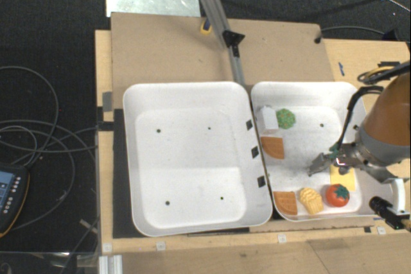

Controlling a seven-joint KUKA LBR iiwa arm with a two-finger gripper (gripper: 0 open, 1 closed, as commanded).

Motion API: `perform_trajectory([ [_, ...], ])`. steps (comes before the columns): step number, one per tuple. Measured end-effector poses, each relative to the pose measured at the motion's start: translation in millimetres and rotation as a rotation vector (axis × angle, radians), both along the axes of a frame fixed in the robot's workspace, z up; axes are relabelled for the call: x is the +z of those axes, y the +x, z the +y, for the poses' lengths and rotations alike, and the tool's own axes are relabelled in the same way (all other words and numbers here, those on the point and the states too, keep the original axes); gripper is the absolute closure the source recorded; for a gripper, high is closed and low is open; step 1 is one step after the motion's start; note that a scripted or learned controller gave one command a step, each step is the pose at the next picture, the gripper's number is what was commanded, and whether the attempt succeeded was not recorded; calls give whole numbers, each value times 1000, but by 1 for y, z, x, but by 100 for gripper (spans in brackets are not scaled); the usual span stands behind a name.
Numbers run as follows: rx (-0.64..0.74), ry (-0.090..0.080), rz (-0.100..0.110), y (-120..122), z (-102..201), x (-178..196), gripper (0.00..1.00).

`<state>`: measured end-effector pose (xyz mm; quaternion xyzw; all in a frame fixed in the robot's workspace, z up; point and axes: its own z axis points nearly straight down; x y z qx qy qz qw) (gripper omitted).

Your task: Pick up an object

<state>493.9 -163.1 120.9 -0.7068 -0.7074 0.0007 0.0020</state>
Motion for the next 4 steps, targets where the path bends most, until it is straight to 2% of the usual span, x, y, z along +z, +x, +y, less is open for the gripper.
perform_trajectory([
  [1, 0, -1, -3, 0, 0, -31, 0],
  [2, -1, -2, -7, 1, 0, -19, 100],
  [4, 6, -4, -12, 1, 16, 95, 100],
])
